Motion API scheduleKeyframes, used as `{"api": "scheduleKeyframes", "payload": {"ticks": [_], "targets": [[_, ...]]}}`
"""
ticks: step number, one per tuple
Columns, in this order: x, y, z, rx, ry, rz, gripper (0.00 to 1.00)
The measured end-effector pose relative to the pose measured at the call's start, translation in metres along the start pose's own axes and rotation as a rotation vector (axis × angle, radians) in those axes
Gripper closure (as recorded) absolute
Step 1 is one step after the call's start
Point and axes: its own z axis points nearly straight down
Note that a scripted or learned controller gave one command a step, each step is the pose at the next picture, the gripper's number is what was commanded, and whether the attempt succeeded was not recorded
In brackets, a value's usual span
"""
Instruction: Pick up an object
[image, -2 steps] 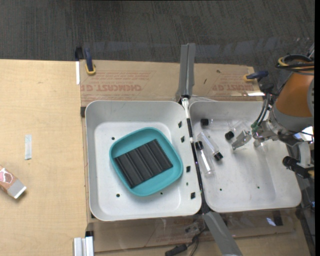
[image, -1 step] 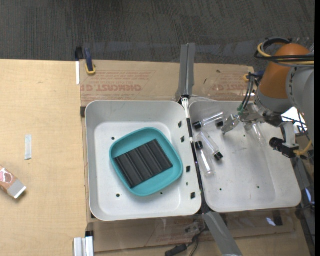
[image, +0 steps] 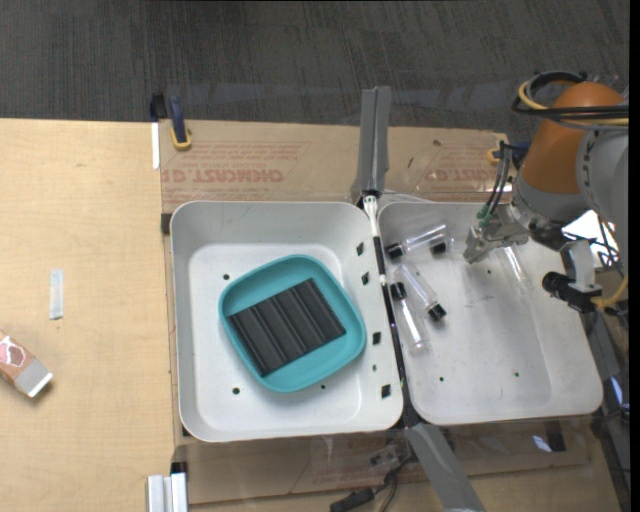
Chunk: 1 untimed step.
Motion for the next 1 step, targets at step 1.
{"api": "scheduleKeyframes", "payload": {"ticks": [1], "targets": [[0.0002,-0.0002,0.0003,0.001,0.0,0.0,0.0]]}}
